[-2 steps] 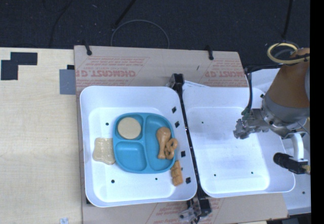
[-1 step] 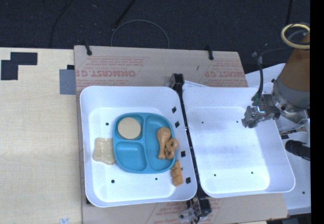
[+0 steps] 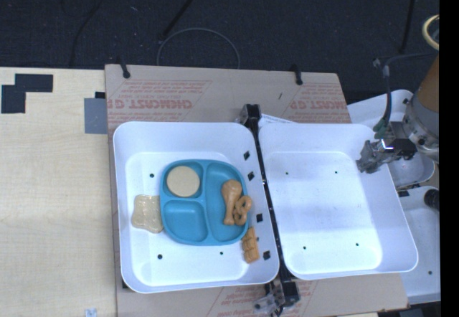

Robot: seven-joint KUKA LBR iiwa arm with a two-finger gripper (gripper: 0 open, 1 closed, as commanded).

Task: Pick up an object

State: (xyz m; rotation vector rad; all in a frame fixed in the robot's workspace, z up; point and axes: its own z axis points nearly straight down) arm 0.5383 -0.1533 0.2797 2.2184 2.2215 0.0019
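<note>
Leftward, blue tray [image 3: 188, 224] with pretzel [image 3: 236, 202] in left bin [image 3: 133, 140]; claw [image 3: 373, 155] state unclear.

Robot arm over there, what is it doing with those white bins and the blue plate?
The robot arm is meant to pick something up, but it has nothing yet. Its end effector sits at the right edge of the right bin, far from the objects. In the left bin a blue divided plate holds a round tan cookie and a pretzel-like piece. A pale toast-like piece lies left of the plate, and a small brown piece at its lower right.
</note>
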